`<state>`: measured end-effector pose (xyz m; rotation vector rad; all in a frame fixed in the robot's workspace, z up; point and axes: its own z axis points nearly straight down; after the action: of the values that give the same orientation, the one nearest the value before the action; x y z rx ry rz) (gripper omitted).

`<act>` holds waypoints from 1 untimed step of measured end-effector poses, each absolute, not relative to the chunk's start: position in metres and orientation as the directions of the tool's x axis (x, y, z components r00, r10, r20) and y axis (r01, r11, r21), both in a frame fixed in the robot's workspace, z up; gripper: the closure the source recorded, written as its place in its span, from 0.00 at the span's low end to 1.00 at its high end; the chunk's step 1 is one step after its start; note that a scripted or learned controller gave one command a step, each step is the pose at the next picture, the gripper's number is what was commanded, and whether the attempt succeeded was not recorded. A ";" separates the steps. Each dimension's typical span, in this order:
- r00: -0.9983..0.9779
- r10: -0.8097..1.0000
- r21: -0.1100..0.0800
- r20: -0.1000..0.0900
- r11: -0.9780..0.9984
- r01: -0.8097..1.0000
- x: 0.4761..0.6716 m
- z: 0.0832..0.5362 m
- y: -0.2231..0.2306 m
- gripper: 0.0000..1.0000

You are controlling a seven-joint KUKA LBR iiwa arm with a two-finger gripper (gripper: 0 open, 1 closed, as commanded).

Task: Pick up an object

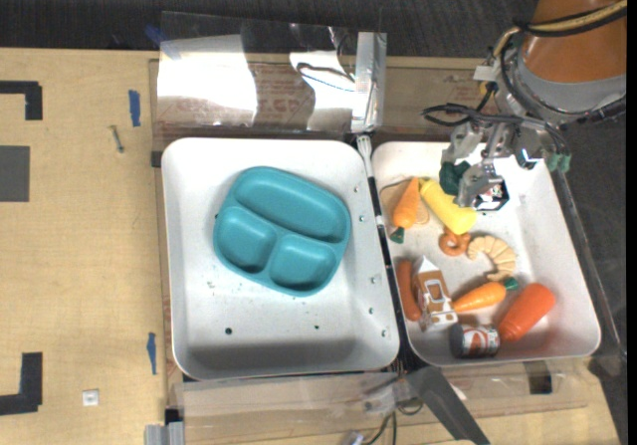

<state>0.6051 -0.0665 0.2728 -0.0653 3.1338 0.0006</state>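
Yellow plastic banana (447, 206) looks like my nearest candidate: it lies in the right bin (569, 224), upper-left part, just beside the orange wedge-shaped piece (407, 202) on its left. My gripper (480, 177) sits low over the bin's upper middle, just right of the banana's upper end, near a dark green thing (456, 177) I can't identify. Finger state: can't tell from this angle, the wrist hardware and cables clutter it; nothing visibly between the fingers, so I'd call the pick not yet made. Banana's long axis runs diagonally, upper-left to lower-right, lower end near the small ring-shaped piece (454, 244) and the tan croissant-like item (495, 250). To do this well, I judge: shift toward the banana's middle, rotate so the fingers close across the short axis, i.e. perpendicular to that diagonal, and come straight down. Risks: the wedge crowds one side, so a finger could land on it; curved smooth plastic may squirt out if I grab near an end. Carrot (481, 296) and the orange-red piece (526, 310) lower down are well apart, fallback targets. Teal tray (282, 227) in the left bin (189, 264) isn't relevant.
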 end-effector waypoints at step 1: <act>-0.994 -0.106 0.000 -0.002 0.994 -0.106 0.530 0.228 -0.096 1.00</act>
<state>0.5302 -0.0956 0.2280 -0.1659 3.1349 0.0000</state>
